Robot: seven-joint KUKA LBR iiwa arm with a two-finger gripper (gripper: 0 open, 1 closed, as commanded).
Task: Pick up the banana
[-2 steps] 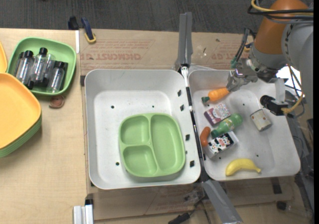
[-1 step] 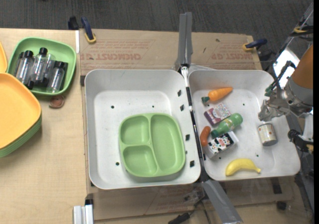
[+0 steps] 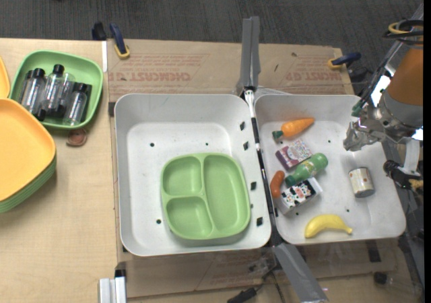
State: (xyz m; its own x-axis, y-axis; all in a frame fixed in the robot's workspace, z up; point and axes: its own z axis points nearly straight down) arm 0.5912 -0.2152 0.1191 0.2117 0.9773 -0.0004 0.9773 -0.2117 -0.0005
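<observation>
Bench: a brown board (image 3: 168, 69) carries two shallow white bins side by side, with a stack of orange plates (image 3: 20, 153) and a small green tray of bottles (image 3: 57, 89) off to the left.
Left bin (image 3: 135, 133): it holds a green divided plate (image 3: 204, 195) with nothing in its three sections.
Right bin (image 3: 384, 224): this one holds all the small items, the banana among them.
Arm (image 3: 407, 79): it reaches in from the right and hangs over the far right edge of the right bin, orange band visible above the wrist.
Gripper (image 3: 357, 135): it sits near the bin's upper right corner, above the small tin and well apart from the banana; whether the pincer is apart or together cannot be told from this angle, and nothing is visible between its tips.
Green bottle (image 3: 306, 168): it lies on its side in the middle of the clutter, beside a purple packet (image 3: 293, 154) and a patterned box (image 3: 298, 194).
Banana (image 3: 328, 225): it lies flat near the front wall of the right bin, clear of the other items.
Carrot (image 3: 295, 126): it lies near the bin's back wall.
Tin (image 3: 361, 182): a small silvery can lies just below the gripper.
Progress: judged from the layout, nothing of the pickup is done; the approach, descent, grasp and lift all remain.
</observation>
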